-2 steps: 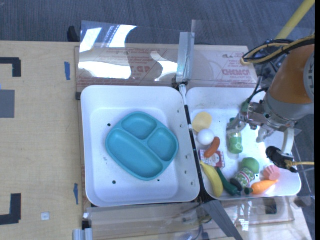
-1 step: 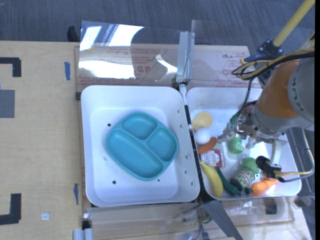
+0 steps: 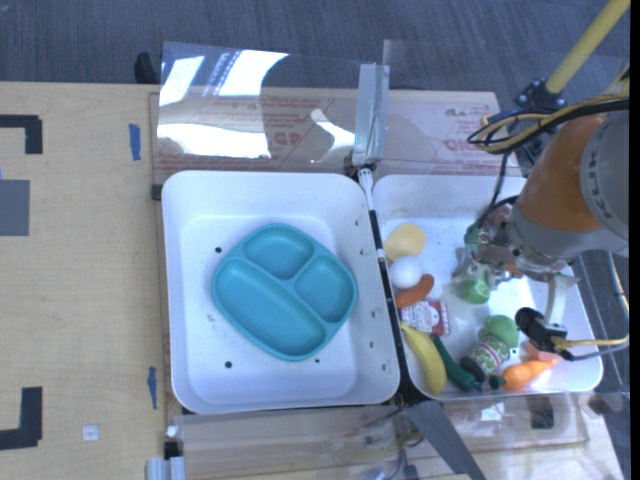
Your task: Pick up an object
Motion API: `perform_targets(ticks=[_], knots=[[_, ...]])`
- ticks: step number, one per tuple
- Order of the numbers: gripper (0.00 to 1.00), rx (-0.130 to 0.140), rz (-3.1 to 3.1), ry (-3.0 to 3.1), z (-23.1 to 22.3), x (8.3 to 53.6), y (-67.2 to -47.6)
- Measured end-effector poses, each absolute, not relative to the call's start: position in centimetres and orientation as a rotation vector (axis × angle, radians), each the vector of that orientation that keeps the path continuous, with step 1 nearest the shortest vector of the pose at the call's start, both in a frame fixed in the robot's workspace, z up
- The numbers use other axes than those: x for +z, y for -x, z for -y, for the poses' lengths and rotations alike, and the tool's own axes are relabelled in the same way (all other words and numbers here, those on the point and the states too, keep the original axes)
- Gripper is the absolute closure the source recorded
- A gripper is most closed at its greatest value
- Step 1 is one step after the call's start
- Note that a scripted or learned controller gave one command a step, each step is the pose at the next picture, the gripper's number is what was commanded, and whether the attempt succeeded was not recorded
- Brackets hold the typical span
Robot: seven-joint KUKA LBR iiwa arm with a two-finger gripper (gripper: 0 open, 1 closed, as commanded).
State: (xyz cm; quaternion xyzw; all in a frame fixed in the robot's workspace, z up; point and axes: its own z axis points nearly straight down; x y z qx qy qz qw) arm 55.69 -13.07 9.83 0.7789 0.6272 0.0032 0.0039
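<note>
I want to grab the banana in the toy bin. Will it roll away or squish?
The banana looks like smooth plastic, so probably stiff and maybe slippery. Its curved shape lies flat against the bin wall, so it likely won't roll far. It seems small, probably light.

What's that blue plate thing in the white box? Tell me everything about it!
The blue plate is a turquoise tray with rounded corners, probably plastic. Raised ridges split it into three compartments: two smaller ones toward the back and one long one in front. It lies flat and turned at an angle, near the middle of the left white bin, resting on the bin's floor, with nothing else touching it.
</note>
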Motion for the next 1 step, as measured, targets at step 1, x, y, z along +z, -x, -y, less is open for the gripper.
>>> perform_targets(ticks=[1], knots=[[1.00,0.013,-2.098,-2.334,3.71,19.88,-59.35]])
